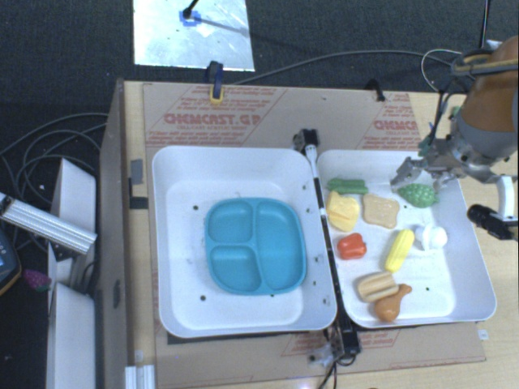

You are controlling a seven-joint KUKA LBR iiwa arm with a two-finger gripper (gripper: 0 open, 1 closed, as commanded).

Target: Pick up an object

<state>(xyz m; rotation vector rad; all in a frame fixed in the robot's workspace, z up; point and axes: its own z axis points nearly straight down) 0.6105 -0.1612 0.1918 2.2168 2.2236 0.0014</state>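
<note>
Two shallow white plastic bins are seen side by side on a cardboard-covered bench (243,108); the left bin (178,177) holds a light blue sectioned plastic tray (255,245). The right bin (470,286) holds a scatter of toy foods: a green pea-pod shape (347,186) at the far left, a yellow pepper-like piece (343,212) just near of it, a tan slice of toast (380,211) beside that, a red-orange pepper (351,246), a yellow corn cob (399,250), a white egg-like piece (431,237), a tan bread roll (376,284) and a brown drumstick (392,302) at the near side. The grey metal two-finger gripper (415,177) is held at the far right of this bin, directly over a bumpy green leafy toy (418,194); whether its grip is released or clenched cannot be told.
</note>
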